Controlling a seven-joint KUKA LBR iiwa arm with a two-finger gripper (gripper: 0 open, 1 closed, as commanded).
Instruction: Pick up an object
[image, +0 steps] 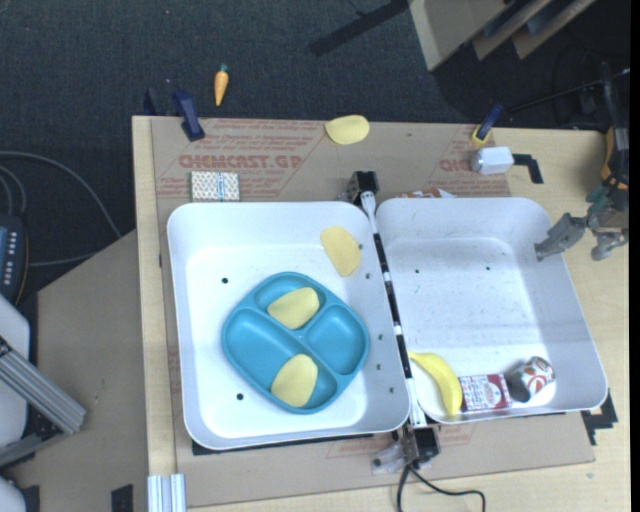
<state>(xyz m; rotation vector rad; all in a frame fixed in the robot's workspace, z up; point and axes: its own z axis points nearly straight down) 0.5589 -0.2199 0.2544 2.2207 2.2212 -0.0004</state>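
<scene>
One board (300, 160) behind the bins reads "CHEMCAST"; the hand (580, 236) hangs with fingers apart.

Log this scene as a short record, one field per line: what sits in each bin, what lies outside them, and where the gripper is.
left bin: blue divided plate holding two yellow pieces; another yellow piece near the bin's upper right corner
right bin: banana, red-and-white can, small red-and-white packet, all along the near edge
on the bench outside: yellow piece above the bins
gripper: over the right bin's right rim, holding nothing visible
</scene>
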